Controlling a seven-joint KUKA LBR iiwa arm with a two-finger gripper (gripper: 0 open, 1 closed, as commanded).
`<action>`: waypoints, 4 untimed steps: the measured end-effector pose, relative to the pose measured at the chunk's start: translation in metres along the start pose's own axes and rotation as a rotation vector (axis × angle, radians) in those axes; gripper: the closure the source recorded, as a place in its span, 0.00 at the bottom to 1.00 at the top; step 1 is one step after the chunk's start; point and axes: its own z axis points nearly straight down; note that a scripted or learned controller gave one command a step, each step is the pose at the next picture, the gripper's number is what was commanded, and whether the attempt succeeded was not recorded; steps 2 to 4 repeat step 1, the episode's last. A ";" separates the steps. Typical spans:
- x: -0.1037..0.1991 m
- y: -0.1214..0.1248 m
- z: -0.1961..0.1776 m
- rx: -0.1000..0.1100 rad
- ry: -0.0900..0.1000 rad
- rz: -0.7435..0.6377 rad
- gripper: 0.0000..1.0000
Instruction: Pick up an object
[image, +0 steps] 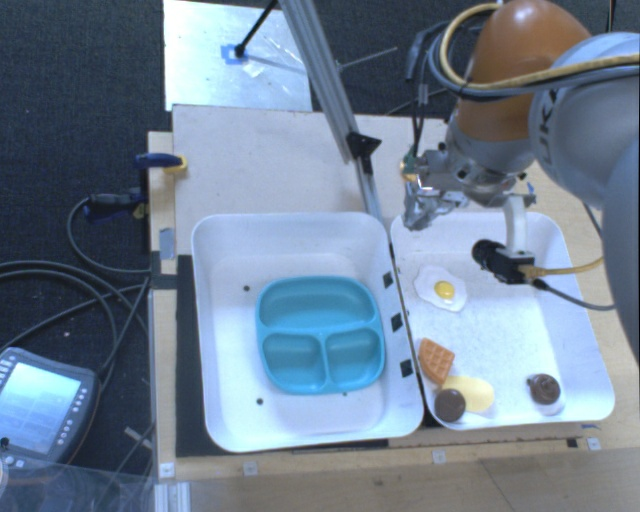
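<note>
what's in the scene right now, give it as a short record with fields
left bin: holds a blue divided tray
right bin: holds the loose objects
fried egg toy: upper left part of right bin
waffle piece: by the divider, below the egg
yellow oval piece: front of right bin, touching a brown round piece
second brown round piece: front right corner, apart from the others
gripper: over the back left corner of right bin, above the egg, nothing seen held

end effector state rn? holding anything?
End effector: above the right bin's far left corner; open or closed cannot be told, nothing seen held.
</note>
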 end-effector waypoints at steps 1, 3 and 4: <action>0.047 0.010 0.001 -0.002 0.001 0.000 1.00; 0.047 0.010 0.001 -0.002 0.001 0.000 1.00; 0.047 0.010 0.001 -0.002 0.001 0.000 1.00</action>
